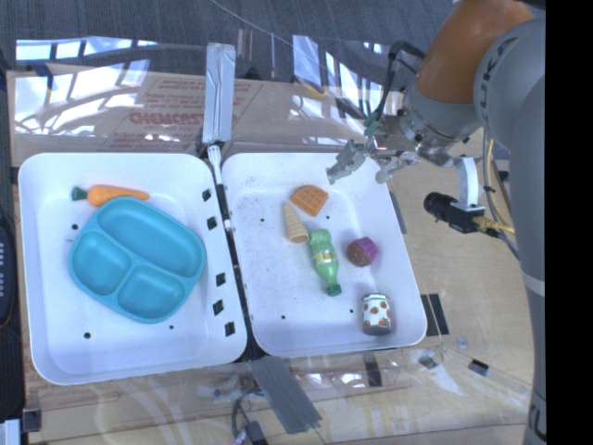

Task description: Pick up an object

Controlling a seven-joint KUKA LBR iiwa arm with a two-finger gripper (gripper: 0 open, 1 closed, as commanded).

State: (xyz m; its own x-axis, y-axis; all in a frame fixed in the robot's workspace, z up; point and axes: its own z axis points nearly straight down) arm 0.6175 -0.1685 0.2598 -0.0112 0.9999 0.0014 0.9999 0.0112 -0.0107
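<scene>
My gripper (362, 168) hangs over the far edge of the right bin (269, 327), open, with nothing between its fingers. Just in front of it and to the left lies a tan waffle piece (309, 199), with a cream cone (295, 222) beside it. Nearer the middle of the bin a green bottle (323, 260) lies on its side. To the bottle's right sits a small purple piece (362, 250). A short printed can (375, 313) stands at the bin's near right corner.
The left bin (37, 341) holds a blue divided plate (137, 258) and an orange carrot (111, 193) behind it. A metal divider (219, 91) rises between the bins at the back. The arm's grey body (519, 128) fills the right side.
</scene>
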